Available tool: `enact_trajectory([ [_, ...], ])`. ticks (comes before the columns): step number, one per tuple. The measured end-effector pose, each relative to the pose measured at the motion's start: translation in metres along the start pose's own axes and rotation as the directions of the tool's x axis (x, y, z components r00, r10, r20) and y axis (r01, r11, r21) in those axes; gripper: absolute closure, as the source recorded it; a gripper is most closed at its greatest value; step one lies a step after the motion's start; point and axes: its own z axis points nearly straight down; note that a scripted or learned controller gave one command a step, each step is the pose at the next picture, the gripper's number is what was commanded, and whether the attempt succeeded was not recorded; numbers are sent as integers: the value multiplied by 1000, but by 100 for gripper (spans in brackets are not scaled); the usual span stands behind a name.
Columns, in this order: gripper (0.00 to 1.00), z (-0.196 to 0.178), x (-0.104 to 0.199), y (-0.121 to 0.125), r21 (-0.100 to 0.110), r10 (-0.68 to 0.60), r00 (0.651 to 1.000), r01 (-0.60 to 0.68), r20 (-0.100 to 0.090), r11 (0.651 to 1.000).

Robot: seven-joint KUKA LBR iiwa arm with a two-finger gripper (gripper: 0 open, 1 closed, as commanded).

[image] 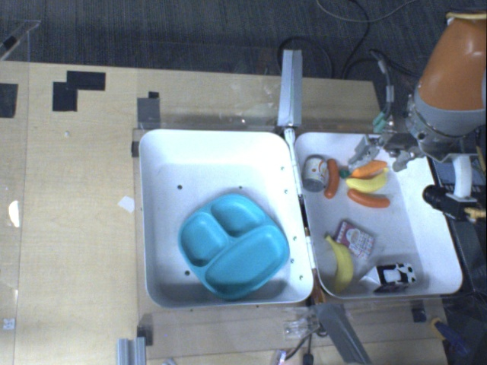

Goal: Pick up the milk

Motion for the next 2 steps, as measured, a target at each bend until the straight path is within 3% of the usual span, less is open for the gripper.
enact_trajectory([
  [1, 100, -12, 1, 2, -6, -4, 1000, 4, 0, 1000],
  [2, 100, 158, -75, 0, -12, 49, 999, -49, 2, 999],
])
